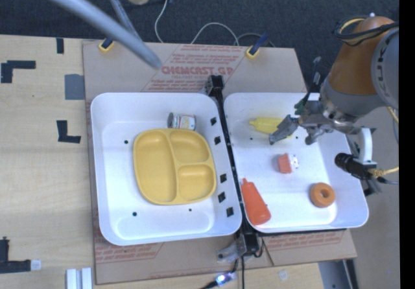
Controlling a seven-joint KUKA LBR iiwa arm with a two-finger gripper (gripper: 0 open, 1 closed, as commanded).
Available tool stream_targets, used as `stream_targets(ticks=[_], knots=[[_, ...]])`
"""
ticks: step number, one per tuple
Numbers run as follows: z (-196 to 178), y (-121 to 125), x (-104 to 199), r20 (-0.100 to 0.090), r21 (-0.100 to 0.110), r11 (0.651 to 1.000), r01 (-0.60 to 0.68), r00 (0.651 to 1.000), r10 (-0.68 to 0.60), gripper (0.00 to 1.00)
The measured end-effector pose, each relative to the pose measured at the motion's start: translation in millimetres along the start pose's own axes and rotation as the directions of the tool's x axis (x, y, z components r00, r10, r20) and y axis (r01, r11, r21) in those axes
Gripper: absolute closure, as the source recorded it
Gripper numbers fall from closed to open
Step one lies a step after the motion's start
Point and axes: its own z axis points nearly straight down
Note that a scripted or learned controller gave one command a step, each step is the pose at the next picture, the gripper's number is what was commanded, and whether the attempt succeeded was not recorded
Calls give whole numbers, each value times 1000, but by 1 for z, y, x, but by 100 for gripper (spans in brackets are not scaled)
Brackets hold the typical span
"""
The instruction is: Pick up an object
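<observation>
Your end effector (295, 133) hangs over the upper part of the right shallow white bin (350, 216), reaching in from the right. Its two dark fingers (281, 132) are spread apart, nothing between them.

Right bin contents:
- Small yellow banana-shaped toy (264, 126) near the top left, just beside the left fingertip; contact cannot be told from this angle.
- Small orange-red block with a white patch (285, 164) near the middle, below the end effector and apart from it.
- Brown ring-shaped doughnut toy (322, 195) toward the lower right.
- Orange-red carrot-shaped toy (255, 202) lying along the left wall, low down.

Left shallow white bin (107, 151):
- Yellow plastic plate with three compartments (174, 166) at centre.
- Small silver can (182, 121) on its side, touching the plate's top rim.

Both bins rest on a brown cardboard sheet (194, 64) on the wooden tabletop (39, 184).
</observation>
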Motion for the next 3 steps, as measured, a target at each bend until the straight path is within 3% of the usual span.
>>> stream_targets(ticks=[1, 3], knots=[[-8, 3, 0, 2, -14, 1000, 4, 1000, -4, 0], [99, 5, 12, 2, -9, 1000, 3, 1000, -3, 0]])
